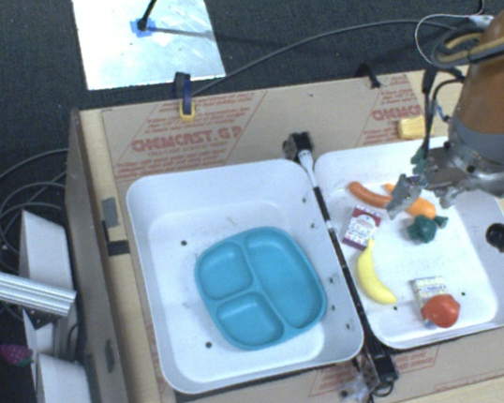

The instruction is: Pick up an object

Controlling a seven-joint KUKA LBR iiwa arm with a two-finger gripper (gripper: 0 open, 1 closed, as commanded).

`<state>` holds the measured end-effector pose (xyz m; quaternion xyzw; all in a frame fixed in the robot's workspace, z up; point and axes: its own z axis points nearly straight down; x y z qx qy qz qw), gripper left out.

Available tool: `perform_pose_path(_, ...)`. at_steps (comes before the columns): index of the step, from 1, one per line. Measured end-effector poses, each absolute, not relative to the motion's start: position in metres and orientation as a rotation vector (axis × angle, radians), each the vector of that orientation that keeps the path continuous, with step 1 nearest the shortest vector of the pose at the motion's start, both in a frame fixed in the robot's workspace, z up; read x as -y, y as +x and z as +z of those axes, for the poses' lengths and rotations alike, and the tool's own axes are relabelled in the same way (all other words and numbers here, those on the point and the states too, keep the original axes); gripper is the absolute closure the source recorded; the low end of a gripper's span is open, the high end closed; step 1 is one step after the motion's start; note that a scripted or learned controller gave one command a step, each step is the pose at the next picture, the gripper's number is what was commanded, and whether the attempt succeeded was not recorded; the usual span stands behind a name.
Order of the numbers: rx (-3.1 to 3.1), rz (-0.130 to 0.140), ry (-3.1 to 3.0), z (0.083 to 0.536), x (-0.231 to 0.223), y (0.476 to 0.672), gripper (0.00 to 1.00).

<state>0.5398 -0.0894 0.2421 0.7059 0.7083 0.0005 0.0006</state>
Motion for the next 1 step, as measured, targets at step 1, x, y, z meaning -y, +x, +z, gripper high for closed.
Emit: perform_pose_path(1,-2.222,-0.002,2.221,0.1601,0.1560,0.5807,0.00)
